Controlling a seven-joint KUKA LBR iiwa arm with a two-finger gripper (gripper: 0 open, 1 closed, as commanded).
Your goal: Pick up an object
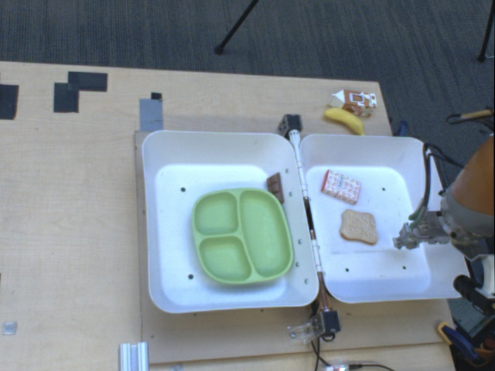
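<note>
In the right bin (402, 278) lie a tan slice of toy bread (359, 227) and, behind it, a small red-and-white checked packet (341, 185). My gripper (408, 239) hangs over the bin's right part, a short way right of the bread and apart from it. Nothing shows between its fingers. The left bin (166, 230) holds a green three-compartment plate (241, 236), with a small brown piece (274, 182) at the plate's back right corner.
A toy banana (343, 119) and a small white-and-orange carton (354, 99) lie on the bench behind the right bin. A black clamp (291, 123) sits at the back where the bins meet. Cables and clips are at the front edge.
</note>
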